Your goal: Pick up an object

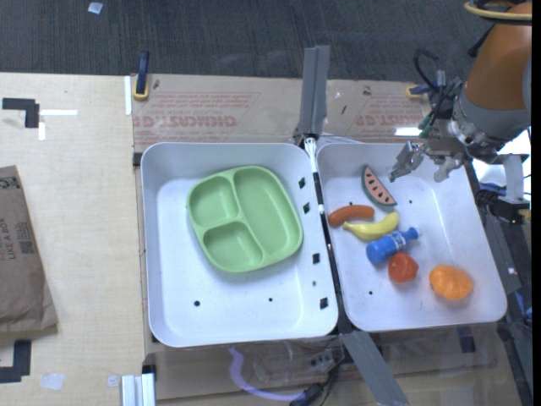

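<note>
Metal two-finger gripper [420, 162] hovers over right white bin's [473, 227] far edge, fingers spread, grasping nothing; red watermelon-slice toy [379, 185] lies nearby.

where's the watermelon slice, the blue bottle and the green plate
watermelon slice [379, 185], camera view, middle of its red flesh
blue bottle [389, 246], camera view, middle of its blue body
green plate [245, 218], camera view, ridge where its three compartments meet
</note>
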`<state>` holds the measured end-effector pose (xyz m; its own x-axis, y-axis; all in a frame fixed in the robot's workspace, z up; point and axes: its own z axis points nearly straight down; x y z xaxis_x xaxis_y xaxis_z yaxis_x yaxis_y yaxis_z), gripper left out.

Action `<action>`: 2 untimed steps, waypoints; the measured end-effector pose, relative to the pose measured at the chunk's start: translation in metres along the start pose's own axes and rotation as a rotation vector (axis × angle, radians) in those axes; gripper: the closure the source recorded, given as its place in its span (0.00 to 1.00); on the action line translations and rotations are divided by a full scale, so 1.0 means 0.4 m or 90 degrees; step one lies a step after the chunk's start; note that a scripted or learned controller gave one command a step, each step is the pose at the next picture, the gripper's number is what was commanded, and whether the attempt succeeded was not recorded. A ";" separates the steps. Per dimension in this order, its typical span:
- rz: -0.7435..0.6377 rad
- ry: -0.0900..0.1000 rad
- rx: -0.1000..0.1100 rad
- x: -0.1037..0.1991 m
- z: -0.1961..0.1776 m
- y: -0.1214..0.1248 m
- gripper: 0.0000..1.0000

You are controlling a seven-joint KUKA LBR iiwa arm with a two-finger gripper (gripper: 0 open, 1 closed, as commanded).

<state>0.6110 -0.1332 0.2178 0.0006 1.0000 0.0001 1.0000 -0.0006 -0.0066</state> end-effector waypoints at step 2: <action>-0.078 0.000 -0.001 -0.018 0.324 -0.140 0.00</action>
<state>0.5542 -0.1403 0.0887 -0.1219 0.9925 0.0014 0.9925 0.1219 -0.0045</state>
